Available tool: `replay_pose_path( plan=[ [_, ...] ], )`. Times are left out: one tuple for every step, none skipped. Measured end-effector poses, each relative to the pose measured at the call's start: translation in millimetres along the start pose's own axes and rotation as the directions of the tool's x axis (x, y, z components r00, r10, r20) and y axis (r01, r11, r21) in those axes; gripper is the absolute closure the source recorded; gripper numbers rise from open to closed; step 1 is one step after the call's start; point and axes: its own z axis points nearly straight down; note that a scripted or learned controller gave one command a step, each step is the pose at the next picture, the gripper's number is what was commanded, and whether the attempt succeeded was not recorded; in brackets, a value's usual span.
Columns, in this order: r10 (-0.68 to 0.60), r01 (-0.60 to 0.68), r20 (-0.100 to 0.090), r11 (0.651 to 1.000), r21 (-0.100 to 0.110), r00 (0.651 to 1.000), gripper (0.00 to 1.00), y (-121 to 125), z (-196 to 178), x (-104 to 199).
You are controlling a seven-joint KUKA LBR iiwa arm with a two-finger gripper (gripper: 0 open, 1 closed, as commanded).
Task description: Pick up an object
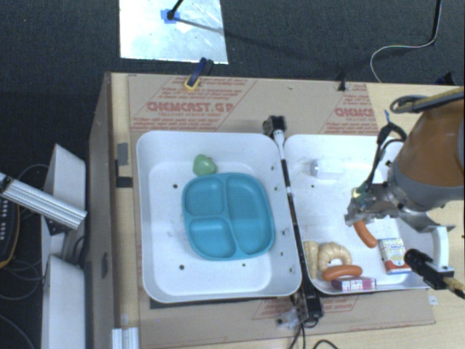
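Orange sausage (365, 233) in your right bin (327, 195) lies just below the pincer (361, 213), touching or nearly so, long axis slanting near-right; you cannot tell whether the pincer is apart or together.

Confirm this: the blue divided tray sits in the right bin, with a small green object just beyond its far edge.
Not quite. The blue divided tray sits in the left bin, not the right one. The camera view shows it there, with the small green object just beyond its far edge, as you said.
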Motion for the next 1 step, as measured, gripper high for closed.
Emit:
replay_pose_path(
  plan=[
    [0.000,0.000,0.000,1.000,0.002,1.000,1.00,91.7,-2.9,61.3]
  ],
)
